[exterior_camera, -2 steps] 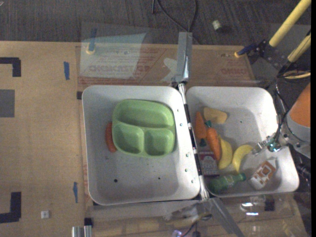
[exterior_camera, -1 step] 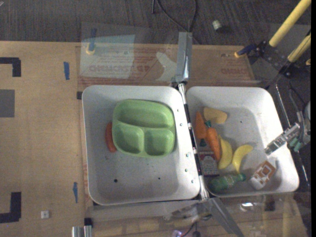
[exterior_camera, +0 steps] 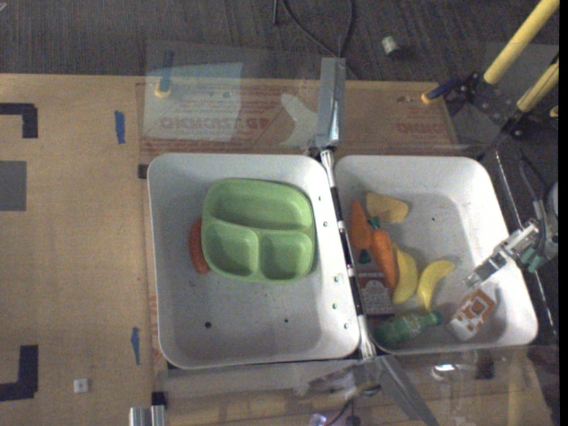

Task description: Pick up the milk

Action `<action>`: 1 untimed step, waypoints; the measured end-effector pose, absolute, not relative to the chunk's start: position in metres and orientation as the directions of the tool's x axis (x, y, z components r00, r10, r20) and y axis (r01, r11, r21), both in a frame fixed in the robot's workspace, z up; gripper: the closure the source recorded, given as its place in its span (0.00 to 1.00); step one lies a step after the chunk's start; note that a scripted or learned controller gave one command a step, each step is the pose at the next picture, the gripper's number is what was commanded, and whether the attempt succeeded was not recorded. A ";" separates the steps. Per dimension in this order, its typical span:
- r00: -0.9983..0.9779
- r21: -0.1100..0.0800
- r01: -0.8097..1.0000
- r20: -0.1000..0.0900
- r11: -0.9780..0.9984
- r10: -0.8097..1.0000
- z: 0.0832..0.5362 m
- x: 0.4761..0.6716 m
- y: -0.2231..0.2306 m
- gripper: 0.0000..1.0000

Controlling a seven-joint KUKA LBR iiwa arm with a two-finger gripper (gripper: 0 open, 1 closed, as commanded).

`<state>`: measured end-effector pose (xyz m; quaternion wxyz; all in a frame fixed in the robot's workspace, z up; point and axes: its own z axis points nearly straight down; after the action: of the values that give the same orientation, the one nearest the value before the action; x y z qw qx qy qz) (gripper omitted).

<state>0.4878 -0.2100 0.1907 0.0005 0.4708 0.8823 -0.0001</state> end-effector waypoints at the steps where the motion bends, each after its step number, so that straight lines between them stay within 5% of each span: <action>1: -0.556 0.001 0.831 -0.003 0.556 0.831 0.198 0.490 -0.212 1.00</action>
<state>0.4897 -0.2121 0.1985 0.0015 0.4714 0.8819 -0.0001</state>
